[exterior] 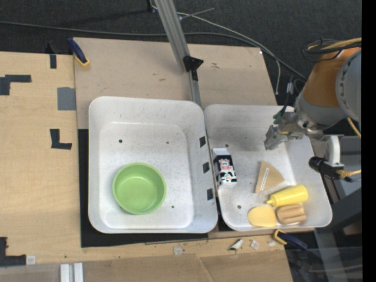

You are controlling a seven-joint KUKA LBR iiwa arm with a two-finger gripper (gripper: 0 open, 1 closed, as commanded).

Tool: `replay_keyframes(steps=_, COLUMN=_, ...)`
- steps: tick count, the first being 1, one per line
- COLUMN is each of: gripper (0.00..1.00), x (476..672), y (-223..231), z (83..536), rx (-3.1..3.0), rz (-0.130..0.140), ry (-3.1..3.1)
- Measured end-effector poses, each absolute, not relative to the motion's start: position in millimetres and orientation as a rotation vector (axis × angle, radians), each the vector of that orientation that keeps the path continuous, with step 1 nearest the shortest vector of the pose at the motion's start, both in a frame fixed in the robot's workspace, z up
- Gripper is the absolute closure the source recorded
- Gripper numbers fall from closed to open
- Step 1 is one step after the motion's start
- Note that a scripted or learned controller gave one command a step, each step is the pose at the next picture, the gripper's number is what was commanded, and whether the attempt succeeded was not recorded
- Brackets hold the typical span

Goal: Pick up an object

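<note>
Wooden surface (35,157) carries two white bins: a green bowl (139,188) sits lower left, while the end effector (275,137), its state impossible to tell, hovers above the tan wedge (269,177), likely its target.

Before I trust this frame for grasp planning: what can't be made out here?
- Gripper: blurred in the camera view, so the state of its jaws can't be read.
- Small black-and-white box: print too small to read.
- Tan block: partly covered by the yellow bottle.
</note>
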State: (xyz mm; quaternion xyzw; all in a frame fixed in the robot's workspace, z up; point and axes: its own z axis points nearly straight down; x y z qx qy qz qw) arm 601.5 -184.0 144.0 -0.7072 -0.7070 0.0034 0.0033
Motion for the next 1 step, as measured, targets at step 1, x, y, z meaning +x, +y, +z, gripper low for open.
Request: replay_keyframes(steps=1, gripper=0.0, x=600.4, y=-183.3, z=88.7, rx=-2.219, rz=0.006, ry=-2.221)
